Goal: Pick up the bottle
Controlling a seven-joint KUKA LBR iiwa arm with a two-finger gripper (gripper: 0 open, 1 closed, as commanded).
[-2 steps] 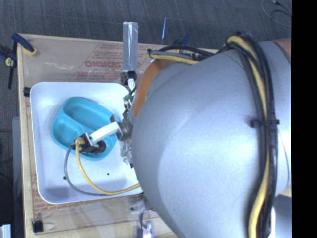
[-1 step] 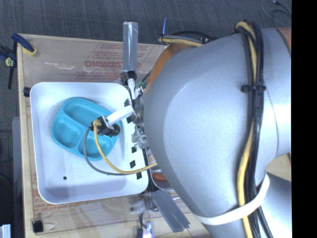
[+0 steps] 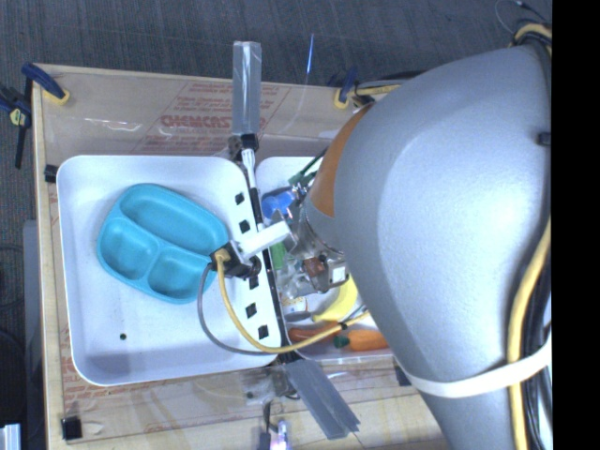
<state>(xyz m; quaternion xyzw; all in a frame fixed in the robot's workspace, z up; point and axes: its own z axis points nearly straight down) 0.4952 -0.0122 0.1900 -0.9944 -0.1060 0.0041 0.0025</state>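
The grey arm with its orange band [image 3: 323, 181] covers most of the right bin [image 3: 281, 169]. Its gripper [image 3: 302, 272] points down into that bin, close to the central divider [image 3: 262, 293]. A clear, shiny item [image 3: 296, 293] lies right under the gripper and may be the bottle; I cannot tell whether the gripper touches it. A blue-and-white object [image 3: 276, 202] peeks out beside the wrist at the bin's far left. A white bracket [image 3: 261, 241] and a looping yellow cable [image 3: 221, 322] hang from the wrist over the divider.
A blue divided plate [image 3: 159, 242] lies in the left bin [image 3: 84, 307]. In the right bin, a yellow banana [image 3: 343, 300] and an orange carrot [image 3: 345, 339] lie near the front, partly under the arm. Blue clamps [image 3: 45, 81] grip the bench's far edge.
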